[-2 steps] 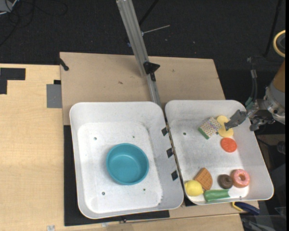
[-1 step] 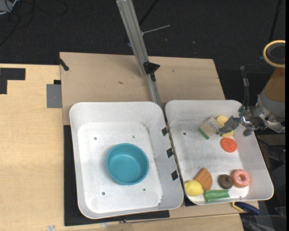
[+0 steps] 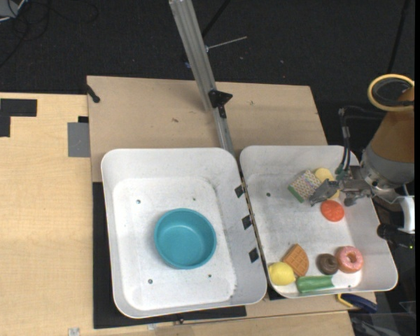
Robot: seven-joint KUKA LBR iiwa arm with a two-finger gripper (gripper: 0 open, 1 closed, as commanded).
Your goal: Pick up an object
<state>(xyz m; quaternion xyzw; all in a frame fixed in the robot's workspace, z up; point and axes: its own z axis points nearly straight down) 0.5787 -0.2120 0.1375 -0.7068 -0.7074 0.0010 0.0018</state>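
Observation:
My gripper (image 3: 336,196) hangs over the upper right part of the right bin (image 3: 266,166), fingers spread open, with nothing between them. A red-orange round piece (image 3: 332,211) lies just below the fingertips. A speckled green-yellow block (image 3: 304,184) sits to the left, next to the left finger (image 3: 320,193). A small yellow piece (image 3: 323,175) peeks out behind it. Along the bin's front edge lie a yellow lemon (image 3: 281,274), an orange waffle-like piece (image 3: 297,259), a green stick (image 3: 315,283), a brown ring (image 3: 327,263) and a pink donut (image 3: 350,259).
The left bin (image 3: 126,166) holds a teal bowl (image 3: 185,238). A slanted aluminium strut (image 3: 196,54) rises behind the seam between the bins. The arm's orange band (image 3: 395,135) stands at the right edge. Black clips (image 3: 246,221) line the seam.

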